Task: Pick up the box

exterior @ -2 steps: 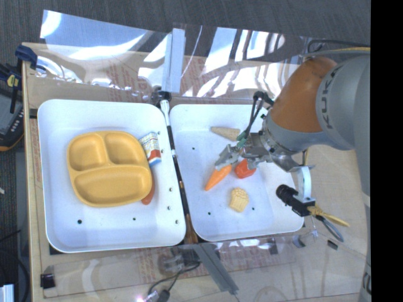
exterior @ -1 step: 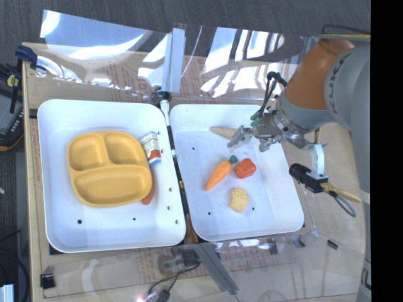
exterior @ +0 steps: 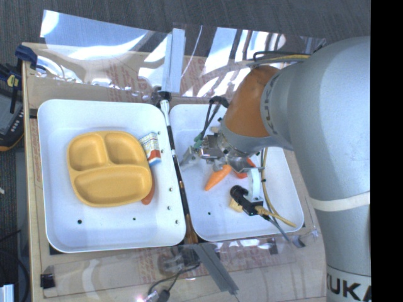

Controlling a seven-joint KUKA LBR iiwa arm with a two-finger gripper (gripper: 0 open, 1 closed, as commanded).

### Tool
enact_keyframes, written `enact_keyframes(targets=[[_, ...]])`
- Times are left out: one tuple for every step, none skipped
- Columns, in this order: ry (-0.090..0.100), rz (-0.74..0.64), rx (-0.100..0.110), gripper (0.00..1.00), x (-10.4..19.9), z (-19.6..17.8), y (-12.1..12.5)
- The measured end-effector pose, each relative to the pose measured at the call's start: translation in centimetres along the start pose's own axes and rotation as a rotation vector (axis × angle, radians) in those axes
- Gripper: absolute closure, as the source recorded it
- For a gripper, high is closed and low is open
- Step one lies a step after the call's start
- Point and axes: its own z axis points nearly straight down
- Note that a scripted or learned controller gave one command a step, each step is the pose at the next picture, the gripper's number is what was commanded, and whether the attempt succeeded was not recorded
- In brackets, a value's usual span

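The box (exterior: 151,148) is a small white carton with red and blue print. It lies in the left bin (exterior: 56,225), against the right rim of the yellow plate. My gripper (exterior: 200,151) hangs low over the right bin (exterior: 283,212), right of the box and across the wall between the bins. The grey arm and its orange band cover much of the right bin. Nothing shows in the gripper's grasp.
A yellow divided plate (exterior: 108,167) fills the middle of the left bin, with a small orange-red piece (exterior: 148,199) at its lower right edge. An orange carrot (exterior: 216,177) lies in the right bin just below the gripper.
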Motion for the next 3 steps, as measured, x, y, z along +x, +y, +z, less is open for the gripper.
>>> enact_keyframes(targets=[[0.001,-0.144,-0.004,0.00,-5.3,-8.4,-1.9],[0.001,0.148,0.001,0.00,-3.3,1.4,-0.1],[0.001,-0.051,-0.004,0.00,-8.1,-7.1,1.1]])
